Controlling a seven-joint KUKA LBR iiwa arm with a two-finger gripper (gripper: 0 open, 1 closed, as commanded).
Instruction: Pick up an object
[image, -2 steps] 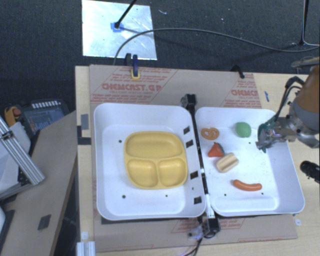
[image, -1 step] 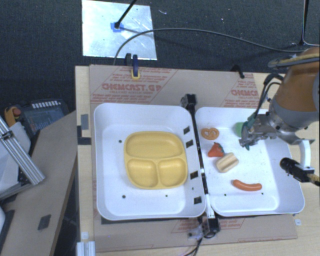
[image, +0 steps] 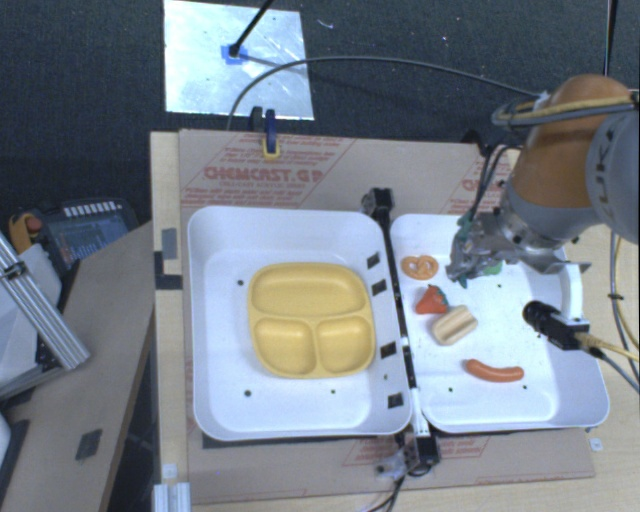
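Two white bins are sitting side by side on the bench. Over the right bin (image: 585, 395), the gripper (image: 468, 262) is hovering, something green showing at its tip, grip impossible to judge. Pretzel (image: 420, 266), strawberry (image: 432, 300), bread roll (image: 452, 325) and sausage (image: 494, 371) are lying loose, so the pick looks unfinished.

Red print "CHEMCAST GP" on brown board (image: 262, 172) behind bins.

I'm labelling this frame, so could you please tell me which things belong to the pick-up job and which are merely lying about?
Belonging to the job:
tool
pretzel
strawberry
bread roll
sausage
right bin

Lying about:
yellow tray
left bin
blue clamp
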